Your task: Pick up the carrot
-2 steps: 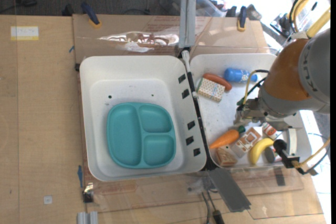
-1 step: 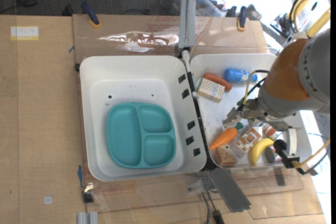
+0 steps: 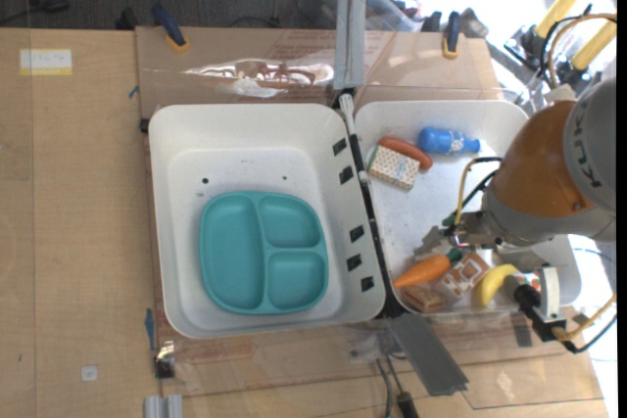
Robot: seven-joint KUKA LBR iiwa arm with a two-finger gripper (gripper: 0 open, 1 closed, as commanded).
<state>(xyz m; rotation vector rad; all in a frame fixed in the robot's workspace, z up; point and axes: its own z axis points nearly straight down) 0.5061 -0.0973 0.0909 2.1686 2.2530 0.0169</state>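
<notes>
The orange carrot [image 3: 422, 272] lies near the front left corner of the right bin [image 3: 509, 113], its thick end pointing right toward a brown snack packet [image 3: 458, 284]. My gripper [image 3: 446, 242] hangs just above the carrot's right end, reaching in from the right under the grey and orange arm [image 3: 549, 176]. Its fingers [image 3: 432, 237] stand open, with nothing between them. The arm covers the bin's right side.
A yellow banana [image 3: 495, 282] lies right of the packet. At the back of the right bin are a blue bottle [image 3: 448, 141], a red sausage [image 3: 406, 153] and a small box [image 3: 395, 169]. The left bin [image 3: 176, 132] holds a teal divided plate [image 3: 263, 251].
</notes>
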